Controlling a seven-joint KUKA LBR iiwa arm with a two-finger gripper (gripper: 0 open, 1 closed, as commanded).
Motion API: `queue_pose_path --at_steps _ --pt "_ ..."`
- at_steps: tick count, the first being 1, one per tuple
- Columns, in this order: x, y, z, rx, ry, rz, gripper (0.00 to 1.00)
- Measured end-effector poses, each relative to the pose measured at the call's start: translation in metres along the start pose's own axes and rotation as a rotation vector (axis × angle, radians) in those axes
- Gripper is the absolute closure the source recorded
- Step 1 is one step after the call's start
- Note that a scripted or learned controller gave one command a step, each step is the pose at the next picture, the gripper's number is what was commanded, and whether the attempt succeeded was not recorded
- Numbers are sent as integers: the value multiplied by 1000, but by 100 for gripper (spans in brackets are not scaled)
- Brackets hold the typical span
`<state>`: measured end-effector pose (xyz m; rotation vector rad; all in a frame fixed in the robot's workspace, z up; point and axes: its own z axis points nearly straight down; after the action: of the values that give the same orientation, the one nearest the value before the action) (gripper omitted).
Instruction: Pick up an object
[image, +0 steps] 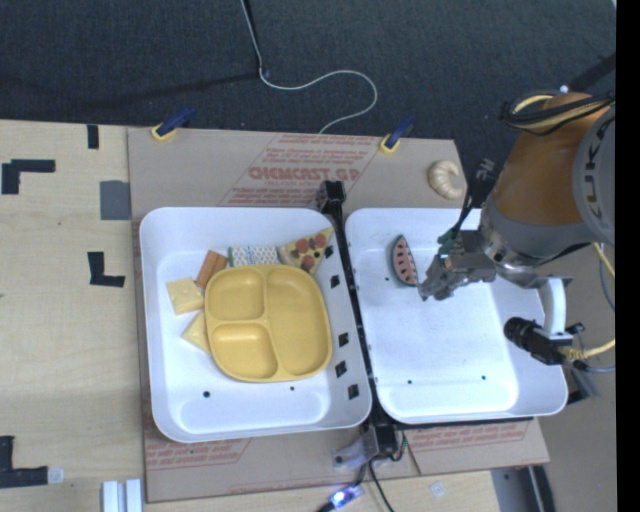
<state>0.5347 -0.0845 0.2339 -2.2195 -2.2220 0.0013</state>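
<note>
Fingers (432, 290) of the arm hang low over the right bin (440, 390), dark and small in the camera view, and I cannot tell if they are wide or narrow; nothing is visible between them. Just beside them, toward the divider, lies a watermelon slice (402, 260), red with a green rind, on the white floor of this bin. It looks like the nearest thing to pick up. It is near the fingers but apart from them, so in my judgement the grasp is not yet done: the approach seems nearly finished, and closing on an object and lifting it are what is left.

Around the fingers the floor of the right bin is bare, so nothing there blocks the way to the slice. The slice lies flat and thin, which may make it slip from a grip.

Farther away, beyond the divider, the left bin (160, 300) holds a yellow divided plate (268, 322) with several small flat pieces tucked around its far and outer edges, partly under it. They are harder to reach.

Outside the bins, behind the fingers on the tabletop (60, 330), a small beige object (447, 178) rests on the cardboard sheet (290, 175), and a white cable (330, 85) curls on the dark floor beyond.
</note>
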Motion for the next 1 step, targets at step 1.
queue_pose_path --at_steps 1 --pt "-1 -2 21 4 -1 1 100"
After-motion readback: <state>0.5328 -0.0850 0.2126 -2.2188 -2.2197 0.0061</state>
